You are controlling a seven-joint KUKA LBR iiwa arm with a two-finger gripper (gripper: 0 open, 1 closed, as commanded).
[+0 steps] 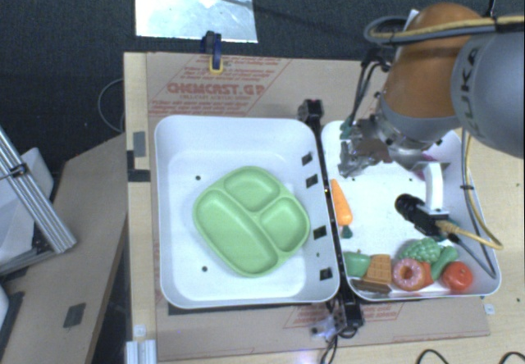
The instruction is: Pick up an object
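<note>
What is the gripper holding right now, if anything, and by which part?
Nothing that I can see. The gripper hangs over the far left corner of the right bin, with no object between its fingers. The toy carrot lies on the bin floor just below it.

My arm: bulky rounded grey casing, smooth, faint dark lettering on side. Broad glossy orange band just above my wrist, dome-shaped. Pale yellowish cable loops over band; thin dark cables run alongside. Wrist flange below band: silvery-grey metal ring. My claw: small grey metal assembly, dark bits, details blurred. Thin yellow cable trails down behind claw, along my casing's near side.
</note>
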